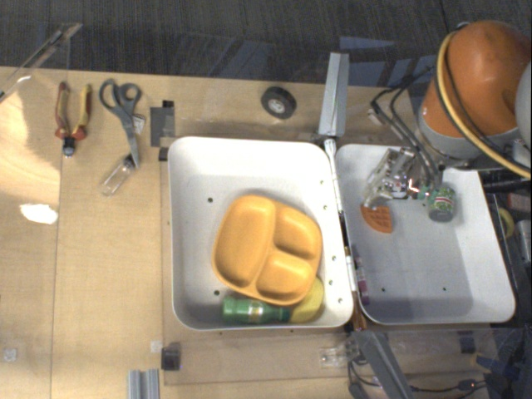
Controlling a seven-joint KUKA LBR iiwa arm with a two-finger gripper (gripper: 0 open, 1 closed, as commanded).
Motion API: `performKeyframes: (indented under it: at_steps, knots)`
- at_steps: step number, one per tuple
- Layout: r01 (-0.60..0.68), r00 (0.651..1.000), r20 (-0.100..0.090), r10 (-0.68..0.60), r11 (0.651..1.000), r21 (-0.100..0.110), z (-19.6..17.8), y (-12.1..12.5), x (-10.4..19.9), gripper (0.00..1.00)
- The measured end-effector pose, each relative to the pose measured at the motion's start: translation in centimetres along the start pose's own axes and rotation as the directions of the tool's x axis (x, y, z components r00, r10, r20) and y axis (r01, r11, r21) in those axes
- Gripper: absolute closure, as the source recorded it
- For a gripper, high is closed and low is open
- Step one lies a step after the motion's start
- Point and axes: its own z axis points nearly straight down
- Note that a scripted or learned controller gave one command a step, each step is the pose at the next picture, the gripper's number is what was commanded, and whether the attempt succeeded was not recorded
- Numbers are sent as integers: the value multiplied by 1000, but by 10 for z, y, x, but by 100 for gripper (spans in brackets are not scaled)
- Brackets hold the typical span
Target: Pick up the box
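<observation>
Two white bins stand side by side on the worktop (83, 248): left bin (187, 223), right bin (465, 289).

Risks, largest item first:
- Yellow divided tray (268, 248), centre of the left bin, overlapping a green bottle (249, 310) and a yellow-green rounded piece (309, 303) at the near edge. Should the box lie beneath it, a grasp there would likely slip on the tray.
- Green-and-grey cylinder (440, 204), far part of the right bin. It could be taken by mistake.
- Small flat orange item (378, 219), far-left part of the right bin. Nothing is plainly box-shaped, and this is the likeliest candidate. Being flat, it may slide from under the claw or be shoved toward the left wall.

Pose: arm (478, 81) enters over the right bin's far-right corner, wrist turned down. Claw (386, 185) sits just beside the orange item, contact indeterminable. Whether it is spread or pressed together cannot be told.
</observation>
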Motion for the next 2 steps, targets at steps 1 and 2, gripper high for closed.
performKeyframes:
  at_steps: [1, 2]
  knots:
    - [-432, 902, 4, 432, 902, -1, -61, -28, 12, 100]
    - [-211, 977, 0, 211, 977, 0, -15, 1, 32, 100]
